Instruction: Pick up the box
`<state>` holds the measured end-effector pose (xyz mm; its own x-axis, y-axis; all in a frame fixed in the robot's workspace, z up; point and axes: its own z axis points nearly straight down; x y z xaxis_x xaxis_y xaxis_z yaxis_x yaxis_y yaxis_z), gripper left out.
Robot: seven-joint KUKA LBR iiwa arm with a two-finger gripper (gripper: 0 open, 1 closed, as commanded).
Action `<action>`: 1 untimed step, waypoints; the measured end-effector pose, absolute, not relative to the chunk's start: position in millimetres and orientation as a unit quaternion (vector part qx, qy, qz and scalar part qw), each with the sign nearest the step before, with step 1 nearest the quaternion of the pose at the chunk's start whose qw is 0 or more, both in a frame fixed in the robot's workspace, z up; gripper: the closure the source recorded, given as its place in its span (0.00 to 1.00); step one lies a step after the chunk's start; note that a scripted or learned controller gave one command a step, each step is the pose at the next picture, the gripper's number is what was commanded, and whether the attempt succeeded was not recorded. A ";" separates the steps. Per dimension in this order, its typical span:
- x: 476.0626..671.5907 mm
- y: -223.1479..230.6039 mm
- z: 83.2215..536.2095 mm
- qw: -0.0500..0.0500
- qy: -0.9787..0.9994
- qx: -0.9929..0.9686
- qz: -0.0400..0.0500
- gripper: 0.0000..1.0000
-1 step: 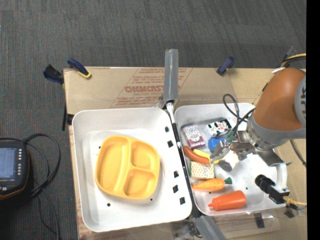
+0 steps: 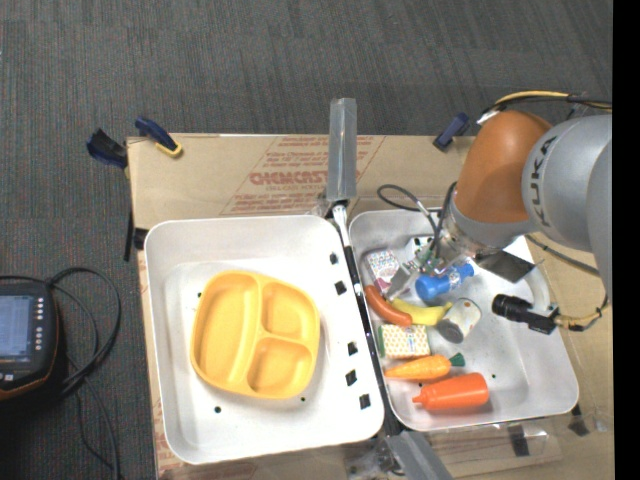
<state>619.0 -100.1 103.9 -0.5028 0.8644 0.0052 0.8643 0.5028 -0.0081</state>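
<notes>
None of the pick appeared complete at inspection. The box (image 2: 405, 341), a small pale carton with a green pattern, lay flat on the floor of the right bin (image 2: 545, 388), near its left wall and apart from the tool. The gripper (image 2: 432, 265) hung low over the upper middle of that bin, above a blue bottle (image 2: 440, 284); whether it was released or clenched could not be told, and nothing was seen held in it. Judged remaining: shifting toward the box, descent, grasp and lift.

Crowding was noted. A red sausage (image 2: 387, 309) and a banana (image 2: 424, 314) lay just above the box, a carrot (image 2: 420, 368) just below it, and an orange bottle (image 2: 454, 392) beyond that. A grey cup (image 2: 461, 318) sat to the right. These neighbours left little room for finger entry. The left bin (image 2: 170, 388) held a yellow divided plate (image 2: 257, 334), well clear of the work.
</notes>
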 end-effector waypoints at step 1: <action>639.0 -130.1 117.3 0.011 -0.996 -0.086 0.003 0.00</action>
<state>639.0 -130.1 117.3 -0.9849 0.1720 0.0206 0.1719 0.9851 -0.0088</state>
